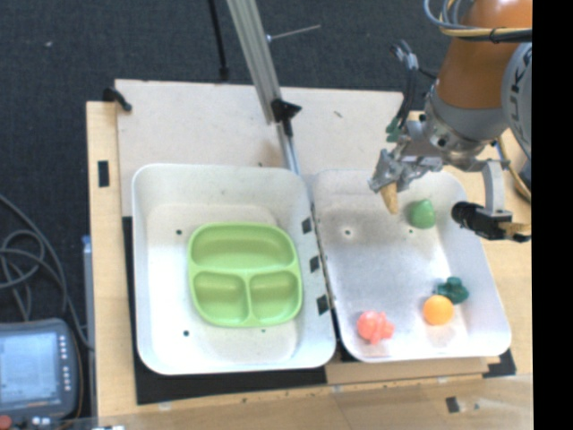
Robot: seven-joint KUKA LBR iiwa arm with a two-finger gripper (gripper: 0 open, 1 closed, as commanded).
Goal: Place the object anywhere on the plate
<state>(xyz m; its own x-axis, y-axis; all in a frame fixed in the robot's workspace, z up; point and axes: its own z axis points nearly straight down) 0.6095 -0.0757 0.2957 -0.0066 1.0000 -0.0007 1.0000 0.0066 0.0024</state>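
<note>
A light green plate (242,230) with three compartments lies in the left bin (161,240); nothing is on it. The right bin (385,267) holds a small green round object (421,213) near its back, an orange ball (438,310) with a dark green piece (453,288) beside it at the front right, and a red-pink object (375,326) at the front. My gripper (391,191) hangs over the back of the right bin, just left of the green round object. A tan tip shows below it.
A slanted metal pole (255,52) comes down from the top and ends at the back between the two bins. A black fitting (474,218) juts over the right bin's right rim. A grey screen (31,370) sits at the lower left, off the bench.
</note>
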